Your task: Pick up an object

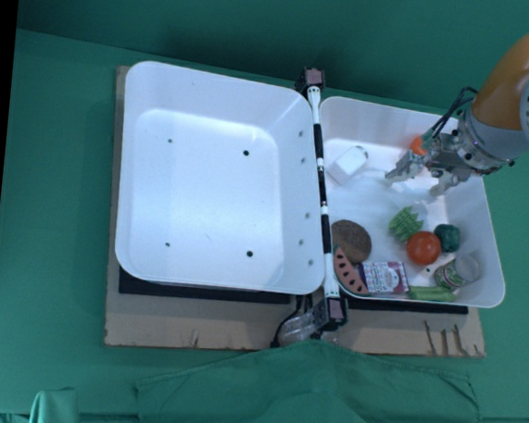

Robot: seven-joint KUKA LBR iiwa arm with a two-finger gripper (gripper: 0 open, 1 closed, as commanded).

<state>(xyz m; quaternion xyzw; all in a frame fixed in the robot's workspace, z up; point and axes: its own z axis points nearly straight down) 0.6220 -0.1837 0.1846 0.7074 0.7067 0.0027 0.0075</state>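
A: Right, gripper (422,177) is over the right bin (489,248), fingers spread wide, nothing between them.

B: Small orange piece (419,145) sits just behind it.

A: Nearer the camera from the gripper: green ridged toy (405,222), red tomato (423,248), dark green lump (447,237).

B: White cup (347,164) lies beside the gripper, toward the left bin (146,83)

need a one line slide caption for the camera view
KUKA arm's gripper poised over the cluttered right bin, above a red ball and green toy; left bin alongside.
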